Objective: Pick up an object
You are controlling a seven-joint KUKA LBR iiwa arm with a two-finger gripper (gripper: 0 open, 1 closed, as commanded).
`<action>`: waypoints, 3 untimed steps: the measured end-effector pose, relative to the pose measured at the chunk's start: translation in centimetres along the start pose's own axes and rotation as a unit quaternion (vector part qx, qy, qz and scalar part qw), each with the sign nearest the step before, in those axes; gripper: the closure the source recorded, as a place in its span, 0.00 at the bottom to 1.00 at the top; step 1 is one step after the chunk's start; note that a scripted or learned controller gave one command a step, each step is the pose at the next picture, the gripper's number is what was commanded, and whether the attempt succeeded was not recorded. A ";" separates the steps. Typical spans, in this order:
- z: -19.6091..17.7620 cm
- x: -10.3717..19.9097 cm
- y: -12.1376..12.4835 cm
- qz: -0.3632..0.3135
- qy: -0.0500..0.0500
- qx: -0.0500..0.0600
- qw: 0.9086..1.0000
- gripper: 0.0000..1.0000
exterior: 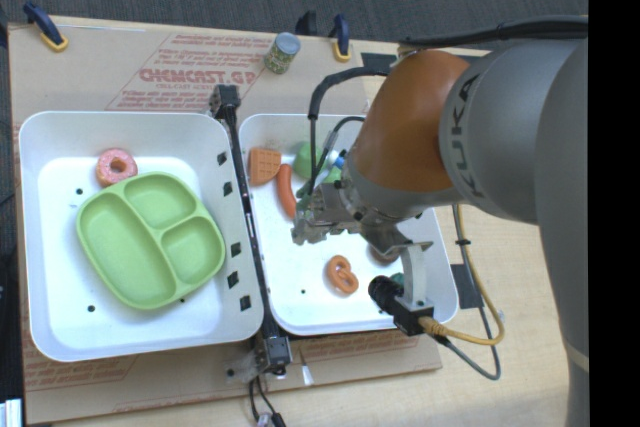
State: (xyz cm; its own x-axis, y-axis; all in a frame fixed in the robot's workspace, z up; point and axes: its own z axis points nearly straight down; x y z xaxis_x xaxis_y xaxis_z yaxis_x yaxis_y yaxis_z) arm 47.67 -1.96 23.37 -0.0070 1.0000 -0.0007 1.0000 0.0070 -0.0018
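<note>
**Small toy foods in the right bin: light, hard pieces, best taken across their narrow parts**

The bench (pixel 90 40) is seen from above, carrying two shallow white bins. The left bin (pixel 40 215) holds a green divided plate (pixel 150 237) and, just beside its upper edge, a pink doughnut (pixel 116 166). Over the right bin (pixel 300 310) the grey arm (pixel 500 135) with its orange band is stretched, and the claw (pixel 312 225) is set low above the bin floor, near a red sausage-shaped piece (pixel 286 191). Whether the claw is parted or closed cannot be told from this view, and nothing can be seen held in it.

The candidate things lie in the right bin: an orange wedge (pixel 264 165) at the upper left, the red piece below it, a green item (pixel 303 157) partly hidden by the arm, and an orange pretzel (pixel 341 275) lying apart on the bare floor.

All are judged to be light, stiff, smooth plastic toys, likely to slip or skid if pinched off-centre. The pretzel would best be taken across one outer loop; the red piece across its narrow middle.
</note>
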 end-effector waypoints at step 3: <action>-0.5 -18.7 6.3 0.002 0.000 -0.001 1.000 1.00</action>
State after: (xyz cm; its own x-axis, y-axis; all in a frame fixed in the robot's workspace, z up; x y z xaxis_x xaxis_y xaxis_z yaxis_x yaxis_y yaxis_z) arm 54.06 -20.63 23.84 -0.0036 1.0000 -0.0003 1.0000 0.0036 -0.0008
